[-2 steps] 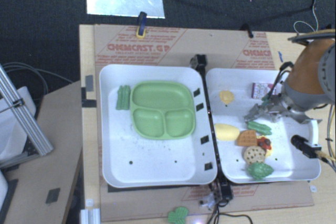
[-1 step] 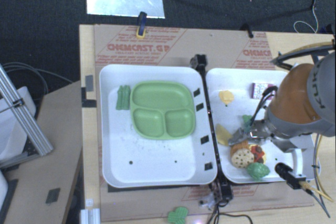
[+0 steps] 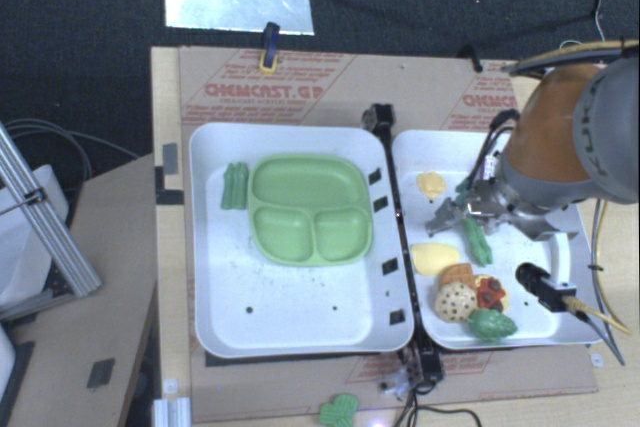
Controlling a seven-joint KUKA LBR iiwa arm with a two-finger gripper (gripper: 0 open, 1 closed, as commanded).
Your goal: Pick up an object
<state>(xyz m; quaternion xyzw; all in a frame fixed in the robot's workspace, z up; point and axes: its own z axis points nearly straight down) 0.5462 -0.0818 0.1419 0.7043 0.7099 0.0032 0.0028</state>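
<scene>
At the desk's (image 3: 300, 83) near edge, outside both bins — one small green leafy toy (image 3: 340, 408).

Right bin (image 3: 412, 160), front corner: a green broccoli-like piece (image 3: 490, 323), a speckled cookie (image 3: 455, 301), a red piece (image 3: 491, 292) and an orange piece (image 3: 460, 273), all crowded together and touching. Just behind them lies a pale yellow lump (image 3: 434, 258).

Right bin, middle: the long green piece (image 3: 477, 241), slim, slightly curved and glossy, angled with its upper end right under the tool (image 3: 462, 211). This looks like the object being tried for. The tool sits low over that upper end; whether it is spread or closed cannot be told from here, nor whether it has the piece or merely hovers above it.

Right bin, far side: a small yellow piece (image 3: 431, 183), apart from the rest.

Left bin (image 3: 300, 325): a green divided plate (image 3: 308, 210) with nothing in its compartments, and a green bundle of stalks (image 3: 234, 186) just beside it on the far-left side.

Progress, as judged: the approach is made and the tool is at its target; a confirmed grip and the lift clear of the bin are left to do.
</scene>
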